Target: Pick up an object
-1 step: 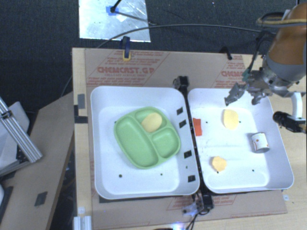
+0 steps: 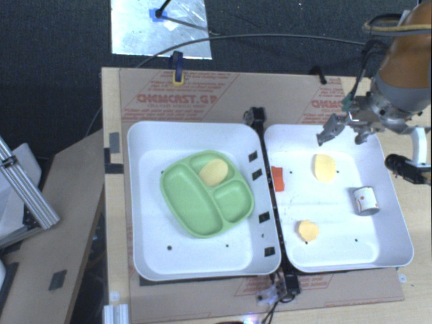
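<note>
My gripper [image 2: 345, 131], fingers spread and empty, hovers over the right bin [image 2: 395, 238]; the pale yellow piece [image 2: 325, 167] lies just below-left.

A bench [image 2: 223, 90] covered by a brown printed board fills the middle of the frame. Two shallow white bins lie directly on it, touching: the left bin [image 2: 152, 252] and the right bin [image 2: 388, 241].

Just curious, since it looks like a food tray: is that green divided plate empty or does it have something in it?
Not empty. The green plate holds one yellow item in its upper compartment; the other compartments look bare.
</note>
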Motion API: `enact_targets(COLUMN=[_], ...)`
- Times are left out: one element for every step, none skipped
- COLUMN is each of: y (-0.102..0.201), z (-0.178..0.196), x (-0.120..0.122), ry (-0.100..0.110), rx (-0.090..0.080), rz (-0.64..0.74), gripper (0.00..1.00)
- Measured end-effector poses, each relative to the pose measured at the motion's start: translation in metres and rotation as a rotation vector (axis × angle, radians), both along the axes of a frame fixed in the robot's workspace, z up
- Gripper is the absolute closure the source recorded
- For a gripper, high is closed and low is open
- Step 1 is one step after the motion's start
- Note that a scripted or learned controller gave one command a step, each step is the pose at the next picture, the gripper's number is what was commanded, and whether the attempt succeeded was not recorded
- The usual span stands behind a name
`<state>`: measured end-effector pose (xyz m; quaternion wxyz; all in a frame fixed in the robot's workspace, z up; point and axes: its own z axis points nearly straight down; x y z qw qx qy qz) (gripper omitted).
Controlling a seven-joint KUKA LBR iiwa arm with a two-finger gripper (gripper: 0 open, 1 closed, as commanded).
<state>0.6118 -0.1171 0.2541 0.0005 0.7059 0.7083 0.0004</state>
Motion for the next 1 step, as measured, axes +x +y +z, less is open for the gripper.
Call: enact_targets(y=[0.0063], z=[-0.0508], x=[-0.0083], ry=[0.003], rx=[0.000], rz=[-0.001], gripper=[0.00])
